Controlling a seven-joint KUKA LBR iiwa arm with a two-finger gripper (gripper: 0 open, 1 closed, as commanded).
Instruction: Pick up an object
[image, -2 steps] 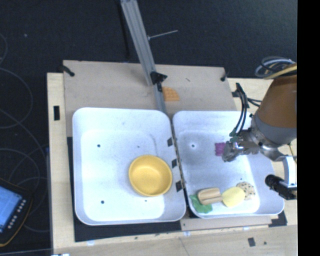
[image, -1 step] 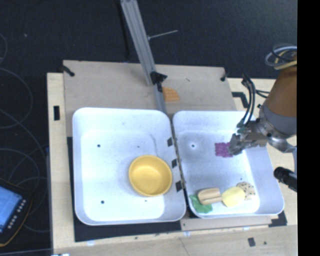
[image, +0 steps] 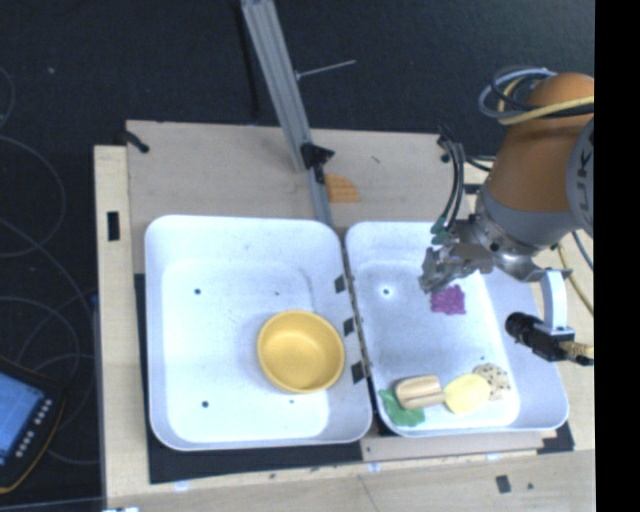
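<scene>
My gripper (image: 437, 277) hangs over the back part of the right bin (image: 400, 325), directly beside and above a small purple object (image: 449, 300). The purple object lies on the bin floor just to the gripper's lower right. At the front of the same bin lie a tan cylinder-shaped piece (image: 417, 390), a yellow lump (image: 464, 395), a speckled beige piece (image: 491, 377) and a green scrap (image: 402, 412). A yellow bowl (image: 299, 351) sits in the left bin (image: 200, 300).
A grey metal pole (image: 285, 100) slants up from the divide between the bins. An orange patch (image: 341, 188) sits on the bench behind them. The arm's orange band (image: 540, 150) and a black fitting (image: 535, 335) overhang the right bin's right side.
</scene>
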